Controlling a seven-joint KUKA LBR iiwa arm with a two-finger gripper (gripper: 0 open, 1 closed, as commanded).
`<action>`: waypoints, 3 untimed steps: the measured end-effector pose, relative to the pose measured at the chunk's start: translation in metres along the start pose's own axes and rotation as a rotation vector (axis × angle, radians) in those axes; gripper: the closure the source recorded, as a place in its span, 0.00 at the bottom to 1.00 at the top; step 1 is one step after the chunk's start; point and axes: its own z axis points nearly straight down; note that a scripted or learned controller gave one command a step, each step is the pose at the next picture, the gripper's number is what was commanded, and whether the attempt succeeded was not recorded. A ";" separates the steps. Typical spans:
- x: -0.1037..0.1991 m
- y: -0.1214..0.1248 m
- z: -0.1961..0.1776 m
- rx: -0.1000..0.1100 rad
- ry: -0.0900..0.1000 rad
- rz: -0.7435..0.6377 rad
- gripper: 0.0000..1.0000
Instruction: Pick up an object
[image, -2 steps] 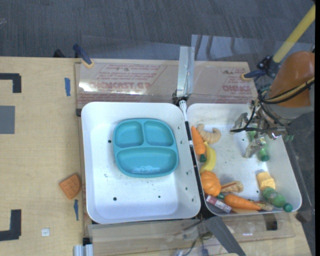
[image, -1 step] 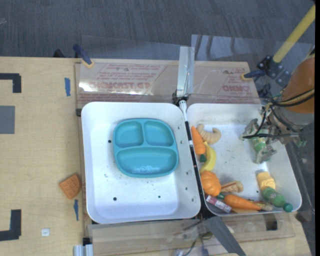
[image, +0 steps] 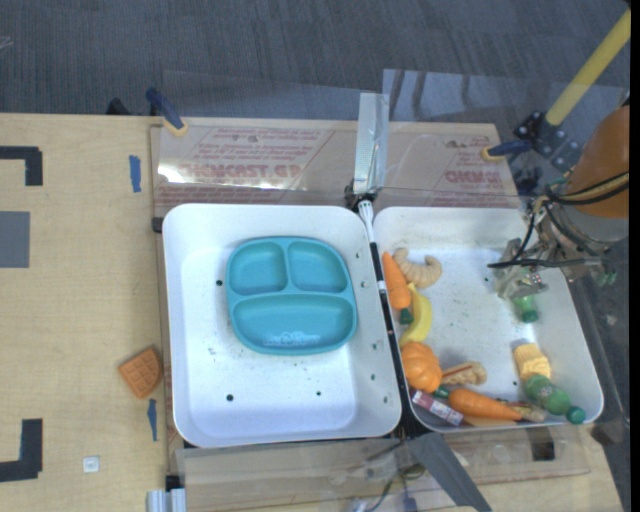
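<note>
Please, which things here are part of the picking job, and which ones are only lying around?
For the job:
gripper
right bin with the toys: carrots, banana, orange fruit, corn, green piece

Lying about:
blue tray in the left bin
waffle on the bench

At my nine o'clock the left bin (image: 190, 300) holds a teal divided plate (image: 291, 296), lying flat near its middle. Further out toward eight o'clock, a small orange waffle piece (image: 141, 371) lies on the wooden bench (image: 70, 250), just beside the bin's outer wall. Blue tape strips (image: 134, 172) mark the bench at ten o'clock.
</note>
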 end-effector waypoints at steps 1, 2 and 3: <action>0.000 0.000 0.001 -0.001 0.001 0.000 0.00; -0.026 0.006 0.016 -0.004 0.010 0.170 0.00; -0.031 0.005 0.001 0.002 -0.005 0.169 1.00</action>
